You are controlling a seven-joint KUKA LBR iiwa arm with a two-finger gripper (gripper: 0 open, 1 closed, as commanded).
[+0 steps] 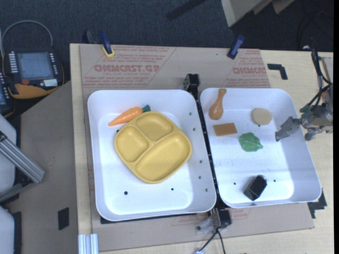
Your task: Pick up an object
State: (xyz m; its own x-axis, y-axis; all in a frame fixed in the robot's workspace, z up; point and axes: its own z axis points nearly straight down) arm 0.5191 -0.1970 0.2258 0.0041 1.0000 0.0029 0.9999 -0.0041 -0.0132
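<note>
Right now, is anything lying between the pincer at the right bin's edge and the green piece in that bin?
Nothing visible does. The pincer sits over the right bin near its right side, and the bin floor between it and the green piece is bare. The round tan piece lies above that line.

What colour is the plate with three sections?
Yellow. The divided plate shows best in the camera view, in the left bin.
</note>
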